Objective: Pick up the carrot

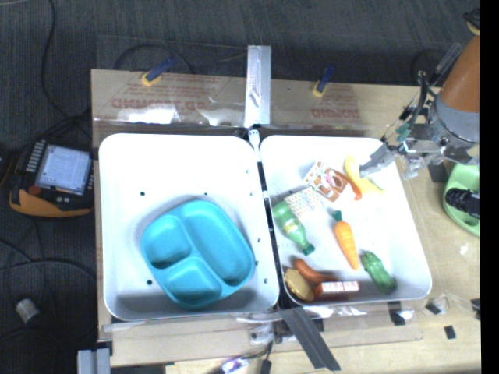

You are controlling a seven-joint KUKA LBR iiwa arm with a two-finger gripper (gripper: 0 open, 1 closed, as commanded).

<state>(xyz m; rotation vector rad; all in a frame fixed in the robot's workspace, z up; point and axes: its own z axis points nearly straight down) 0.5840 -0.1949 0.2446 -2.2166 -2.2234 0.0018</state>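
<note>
The carrot (346,240) lies in the right bin (409,232) (leafy end up), between a green bottle (292,227) and a green vegetable (377,270). Above it sits a banana (355,177), just beside the gripper (377,160), whose finger spread I cannot tell.

You see two white bins (117,209), one blue tray (199,252), one carrot (346,241), one banana (355,178), possibly two green bottles (292,226).
</note>
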